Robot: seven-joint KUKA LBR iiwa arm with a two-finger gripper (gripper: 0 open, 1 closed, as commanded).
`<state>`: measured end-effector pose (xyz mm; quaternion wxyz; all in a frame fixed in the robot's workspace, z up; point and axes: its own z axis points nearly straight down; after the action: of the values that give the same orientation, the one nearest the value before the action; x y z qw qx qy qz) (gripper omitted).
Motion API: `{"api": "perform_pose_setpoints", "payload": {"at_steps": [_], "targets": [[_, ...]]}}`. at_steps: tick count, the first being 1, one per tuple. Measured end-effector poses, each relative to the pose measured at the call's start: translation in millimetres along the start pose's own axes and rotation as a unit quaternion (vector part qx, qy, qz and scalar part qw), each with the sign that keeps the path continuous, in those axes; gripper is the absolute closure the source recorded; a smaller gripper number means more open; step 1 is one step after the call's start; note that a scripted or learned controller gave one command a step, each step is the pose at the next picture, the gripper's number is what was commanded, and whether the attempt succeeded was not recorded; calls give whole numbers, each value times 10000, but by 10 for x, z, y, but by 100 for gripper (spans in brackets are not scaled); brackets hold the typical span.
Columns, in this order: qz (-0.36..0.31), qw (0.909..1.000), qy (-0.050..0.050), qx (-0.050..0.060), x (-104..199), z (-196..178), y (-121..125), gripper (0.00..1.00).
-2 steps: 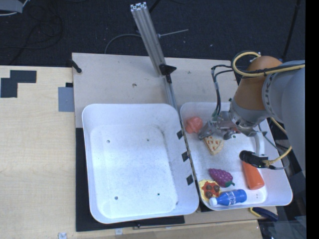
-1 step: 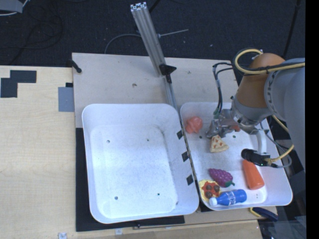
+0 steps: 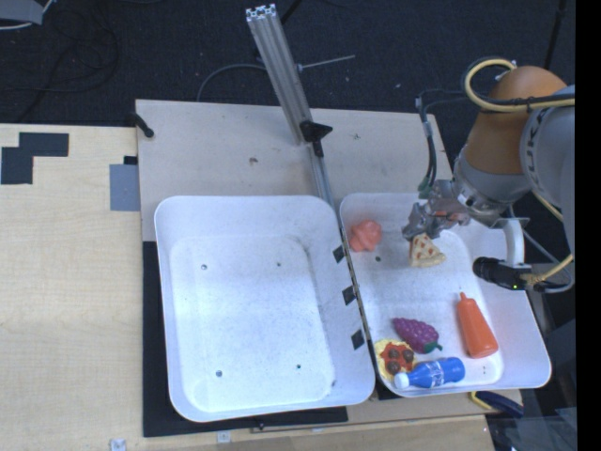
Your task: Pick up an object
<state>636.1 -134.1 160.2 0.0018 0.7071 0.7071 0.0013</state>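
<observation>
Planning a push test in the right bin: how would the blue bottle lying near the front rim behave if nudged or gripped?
The blue bottle lies on its side and looks round, so a nudge would probably roll it. It looks like smooth plastic, likely light and somewhat slippery. It touches the pizza slice toy, which might shift with it.

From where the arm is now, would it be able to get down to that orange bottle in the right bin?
Probably yes. The orange bottle lies alone near the right bin's right side, with bare floor around it. The gripper sits above the pizza slice farther back, and nothing stands between them.
</observation>
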Motion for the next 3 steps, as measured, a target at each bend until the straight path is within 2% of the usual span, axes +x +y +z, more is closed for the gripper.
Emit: {"api": "perform_pose_setpoints", "payload": {"at_steps": [1, 2, 3], "targets": [[-1, 10000, 1, -1, 49, -610, -11, 100], [2, 10000, 3, 17, 45, -833, -9, 100], [-12, 10000, 8, 21, 448, -878, -176, 100]]}}
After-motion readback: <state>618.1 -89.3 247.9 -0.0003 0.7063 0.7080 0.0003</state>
